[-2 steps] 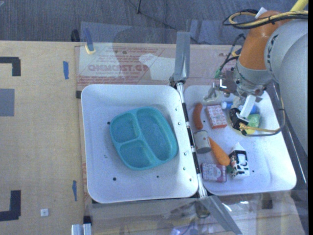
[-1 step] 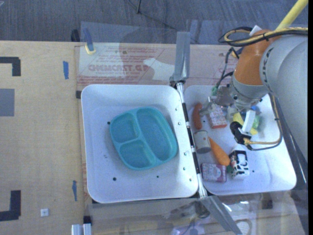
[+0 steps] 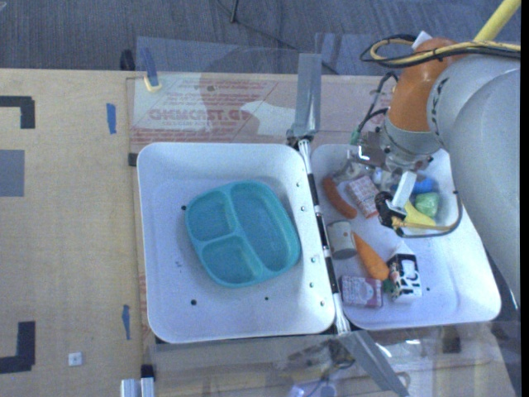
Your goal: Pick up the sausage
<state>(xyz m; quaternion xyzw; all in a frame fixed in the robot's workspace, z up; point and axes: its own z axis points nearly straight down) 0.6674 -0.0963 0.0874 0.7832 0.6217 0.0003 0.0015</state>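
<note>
Sausage (image 3: pixel 339 197), reddish-brown and stubby, lies free on the floor of the right shallow white plastic bin (image 3: pixel 463 304). It is at about 10 o'clock of that bin, close to the wall shared with the left bin, with its long axis running 10-to-4. A pink-and-white printed packet (image 3: pixel 362 193) sits just at the sausage's 3 o'clock; touching or not is unclear. The grey two-finger gripper (image 3: pixel 374 164) hangs over the bin's 12 o'clock area. It is at roughly 1 o'clock of the sausage, near but apart from it, and I cannot tell from this angle whether it is open or closed. The arm's orange band (image 3: pixel 413 89) shows at 1 o'clock of the gripper. A small tan cylindrical can (image 3: pixel 339 240) is at 6 o'clock of the sausage, beside the shared wall. An orange carrot (image 3: pixel 372 256) is at 4 o'clock of the can, tilted 11-to-5. A second pink packet (image 3: pixel 361 290) is at the bin's 7 o'clock, with a black-and-white patterned item (image 3: pixel 405 275) at its 2 o'clock, near the carrot's lower tip. A green piece (image 3: pixel 426 202) and a yellow piece (image 3: pixel 417 215) sit together at 3 o'clock of the printed packet. The left white bin (image 3: pixel 165 304) holds a teal three-compartment plate (image 3: pixel 240 230) at its centre. A pale wooden bench (image 3: pixel 66 222) carries both bins.
</note>
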